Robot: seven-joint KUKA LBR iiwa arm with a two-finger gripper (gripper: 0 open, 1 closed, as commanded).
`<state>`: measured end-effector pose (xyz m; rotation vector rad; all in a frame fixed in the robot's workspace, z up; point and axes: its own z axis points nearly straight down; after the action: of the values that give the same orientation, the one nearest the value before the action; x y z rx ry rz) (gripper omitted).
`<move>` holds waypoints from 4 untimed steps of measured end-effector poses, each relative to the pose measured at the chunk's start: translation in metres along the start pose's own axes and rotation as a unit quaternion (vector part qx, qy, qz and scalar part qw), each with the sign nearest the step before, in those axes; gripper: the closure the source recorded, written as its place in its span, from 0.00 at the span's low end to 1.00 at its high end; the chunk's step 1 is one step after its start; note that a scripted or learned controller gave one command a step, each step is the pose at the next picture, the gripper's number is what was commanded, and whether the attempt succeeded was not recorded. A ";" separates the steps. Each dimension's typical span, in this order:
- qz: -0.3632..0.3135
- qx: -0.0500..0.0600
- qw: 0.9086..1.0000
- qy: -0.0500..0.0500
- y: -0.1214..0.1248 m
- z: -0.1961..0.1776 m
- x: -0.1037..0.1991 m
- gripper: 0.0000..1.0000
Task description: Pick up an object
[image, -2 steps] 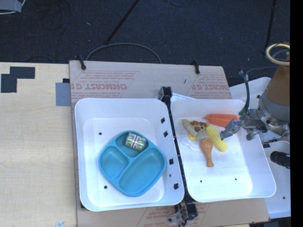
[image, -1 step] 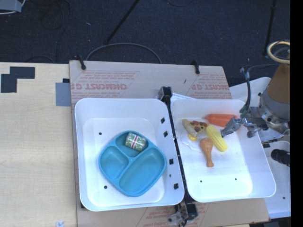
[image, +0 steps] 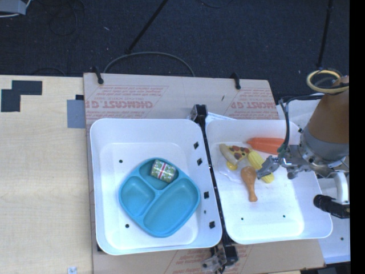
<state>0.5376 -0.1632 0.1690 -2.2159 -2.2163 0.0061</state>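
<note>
- Cardboard sheet (image: 171, 96) under the bins carries red printing, mirrored and hard to read.
- Right bin (image: 268, 221) holds a drumstick (image: 249, 181), pizza slice (image: 235, 151), carrot (image: 265, 144).
- Gripper (image: 267, 170) beside the drumstick; its state cannot be told.
- Blue plate (image: 159, 201) holds a small striped can (image: 163, 170), label unreadable.

Blue tray (image: 171, 210), green-red striped can (image: 163, 170), orange carrot (image: 266, 144), white bins (image: 105, 181).

Two white bins (image: 102, 153), one blue plate (image: 159, 201), one can (image: 163, 170), several toy foods (image: 249, 181).

Drumstick (image: 249, 182): tan, lying lengthwise in my right bin.
Carrot (image: 266, 144): orange, far side.
Pizza slice (image: 235, 152): left of carrot.
</note>
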 end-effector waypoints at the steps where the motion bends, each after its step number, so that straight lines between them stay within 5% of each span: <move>1: 0.000 0.000 1.000 0.000 -0.005 0.044 0.000 0.00; 2: 0.001 -0.002 1.000 -0.001 -0.005 0.083 0.001 0.00; 3: 0.003 -0.003 1.000 -0.001 -0.004 0.071 -0.001 1.00; 4: -0.001 -0.004 1.000 -0.001 -0.008 0.008 0.000 1.00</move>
<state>0.5297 -0.1636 0.1605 -2.2202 -2.2232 -0.0009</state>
